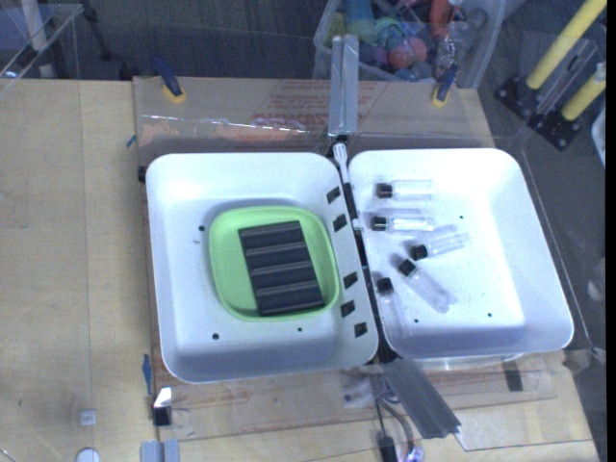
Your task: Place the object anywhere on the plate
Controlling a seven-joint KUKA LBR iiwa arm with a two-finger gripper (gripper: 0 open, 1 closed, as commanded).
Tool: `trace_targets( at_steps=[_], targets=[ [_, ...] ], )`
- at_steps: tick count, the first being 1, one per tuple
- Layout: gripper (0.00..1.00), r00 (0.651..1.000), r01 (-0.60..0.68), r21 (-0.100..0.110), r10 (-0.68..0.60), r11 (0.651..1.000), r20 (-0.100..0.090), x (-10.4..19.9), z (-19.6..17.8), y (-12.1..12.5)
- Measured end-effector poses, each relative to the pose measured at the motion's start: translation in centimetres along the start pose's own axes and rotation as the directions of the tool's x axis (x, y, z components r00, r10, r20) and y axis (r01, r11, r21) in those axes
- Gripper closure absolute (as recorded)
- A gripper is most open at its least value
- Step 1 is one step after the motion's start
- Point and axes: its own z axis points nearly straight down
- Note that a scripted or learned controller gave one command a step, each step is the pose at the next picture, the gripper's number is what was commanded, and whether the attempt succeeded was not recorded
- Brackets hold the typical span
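A green square plate (223, 258) lies in the left white bin (173, 210), a little left of that bin's centre. On the plate rests a black ridged block (280, 268), lying flat and covering most of the plate's middle. Several clear vials with black caps lie scattered in the right white bin (520, 287): one near the back (404, 190), one below it (404, 223), one tilted (438, 244) and one towards the front (423, 284).
A divider with black clips (345, 248) runs between the bins. A clear box of colourful toys (414, 17) stands behind the bench, with yellow tubes (573, 32) at the far right. A grey metal bracket (423, 407) juts out in front.
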Motion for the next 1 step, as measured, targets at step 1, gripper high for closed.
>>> trace_targets(
  at_steps=[1],
  targets=[
    [0.00,0.999,-0.034,0.000,0.034,0.999,-0.002,0.26,0.00,0.08]
  ],
)
